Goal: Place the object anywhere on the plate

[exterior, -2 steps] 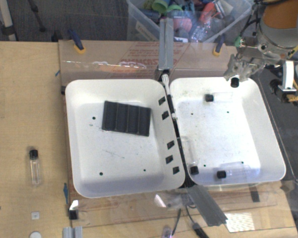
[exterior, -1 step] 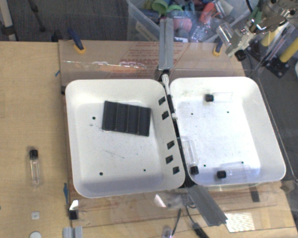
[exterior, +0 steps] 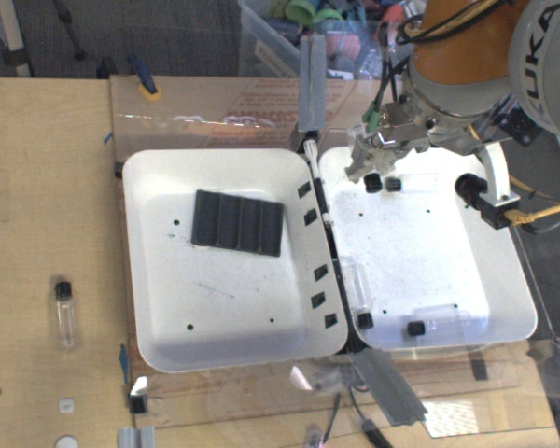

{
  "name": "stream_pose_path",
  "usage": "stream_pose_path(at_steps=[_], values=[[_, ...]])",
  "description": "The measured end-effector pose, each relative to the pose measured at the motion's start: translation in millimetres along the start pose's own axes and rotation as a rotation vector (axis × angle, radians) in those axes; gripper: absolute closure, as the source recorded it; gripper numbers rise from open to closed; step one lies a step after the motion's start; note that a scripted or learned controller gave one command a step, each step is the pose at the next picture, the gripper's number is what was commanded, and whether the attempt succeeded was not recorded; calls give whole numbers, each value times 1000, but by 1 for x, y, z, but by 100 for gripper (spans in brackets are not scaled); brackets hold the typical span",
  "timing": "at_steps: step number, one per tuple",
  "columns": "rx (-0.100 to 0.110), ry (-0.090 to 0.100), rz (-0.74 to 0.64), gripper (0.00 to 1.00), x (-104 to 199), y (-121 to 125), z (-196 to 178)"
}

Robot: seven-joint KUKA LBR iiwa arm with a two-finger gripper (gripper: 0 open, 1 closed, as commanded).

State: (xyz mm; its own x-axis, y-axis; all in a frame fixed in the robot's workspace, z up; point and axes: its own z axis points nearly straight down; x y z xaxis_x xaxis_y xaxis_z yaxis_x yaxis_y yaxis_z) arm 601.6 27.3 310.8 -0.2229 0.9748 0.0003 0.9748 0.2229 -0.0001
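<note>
The plate [exterior: 238, 222] is a dark ribbed rectangle lying flat in the left bin [exterior: 159, 334], toward its back. My gripper [exterior: 383, 184] hangs over the back-left part of the right bin [exterior: 504, 297]. Its two black fingertips [exterior: 372, 183] stand slightly apart, open, with only white bin floor between them. A small clear object with a black end [exterior: 415, 328] lies near the right bin's front wall. A second clear piece with a black end [exterior: 362, 319] lies along that bin's left wall. Both are far from the gripper.
A grey divider bar [exterior: 313, 110] runs between the bins. A clear crate of colourful items [exterior: 336, 12] stands behind them. A small vial [exterior: 64, 312] lies on the wooden bench at the left. The arm's black cable fitting [exterior: 481, 199] overhangs the right bin.
</note>
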Motion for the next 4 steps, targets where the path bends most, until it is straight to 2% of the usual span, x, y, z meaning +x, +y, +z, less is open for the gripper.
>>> stream_pose_path(at_steps=[1, 2, 3, 4], values=[[2, 0, 169, 100, 51, -26, 126], [4, 1, -113, 100, 132, -96, 72], [-1, 0, -244, 100, 182, -19, 84], [-1, 0, -244, 0, 182, -19, 84]])
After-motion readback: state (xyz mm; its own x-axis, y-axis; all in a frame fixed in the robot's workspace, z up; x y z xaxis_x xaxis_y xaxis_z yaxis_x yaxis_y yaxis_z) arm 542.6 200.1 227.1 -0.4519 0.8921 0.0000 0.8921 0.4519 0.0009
